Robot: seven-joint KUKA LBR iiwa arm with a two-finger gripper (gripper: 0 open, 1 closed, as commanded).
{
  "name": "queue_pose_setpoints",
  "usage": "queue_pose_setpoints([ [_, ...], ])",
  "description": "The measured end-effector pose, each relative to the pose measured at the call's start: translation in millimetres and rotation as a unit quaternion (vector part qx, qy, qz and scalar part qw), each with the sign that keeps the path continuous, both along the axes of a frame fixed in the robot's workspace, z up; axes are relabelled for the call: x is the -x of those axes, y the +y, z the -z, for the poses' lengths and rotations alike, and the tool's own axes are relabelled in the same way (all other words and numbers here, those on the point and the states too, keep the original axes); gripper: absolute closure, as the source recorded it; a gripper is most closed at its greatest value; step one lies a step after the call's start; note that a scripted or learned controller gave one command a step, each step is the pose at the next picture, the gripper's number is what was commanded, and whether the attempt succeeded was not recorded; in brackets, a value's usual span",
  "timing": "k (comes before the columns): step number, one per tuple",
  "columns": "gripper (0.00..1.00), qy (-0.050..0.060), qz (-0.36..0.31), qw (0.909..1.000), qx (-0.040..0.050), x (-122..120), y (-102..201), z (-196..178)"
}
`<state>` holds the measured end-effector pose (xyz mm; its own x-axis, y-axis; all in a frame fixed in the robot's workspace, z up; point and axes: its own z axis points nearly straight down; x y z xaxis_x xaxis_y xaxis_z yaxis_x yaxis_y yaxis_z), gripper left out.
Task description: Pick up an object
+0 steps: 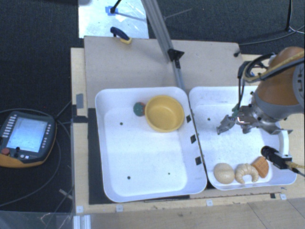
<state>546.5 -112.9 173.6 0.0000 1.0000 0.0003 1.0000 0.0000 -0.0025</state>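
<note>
From the camera above the bench, you see the arm (280, 87) reach in from the right, over the right bin (214, 149). Its gripper (223, 127) sits above a bare patch of that bin's floor, in the upper half and nearer the wall shared with the other bin. Whether the gripper is released or clenched, you cannot tell from this slant; it reads as one grey shape pointing down and to the left.

The things you could pick lie in two groups. Along the near edge of the right bin, well apart from the gripper, three pieces lie in a row. A pale round bun (224, 173) is on the left. A croissant (246, 172) is in the middle, just beside or touching the bun. An orange-brown piece (261, 166) sits at the right, against the croissant.

In the left bin (143, 166), a yellow bowl (164, 113) stands upright near the far right corner. A small green ball (138, 109) is tucked against its left side.

Off the bench to the left, a teach pendant (25, 137) rests on the dark floor, its screen lit. A metal pole (159, 25) slants across the far side of the board.
</note>
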Motion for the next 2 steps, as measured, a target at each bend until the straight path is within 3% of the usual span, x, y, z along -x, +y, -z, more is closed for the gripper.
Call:
queue_pose_setpoints([
  [1,0.00,0.000,0.000,1.0000,0.0000,-9.0,-1.3,50.7],
  [2,1.00,-0.002,0.000,1.0000,0.0002,-10.4,-1.6,38.0],
])
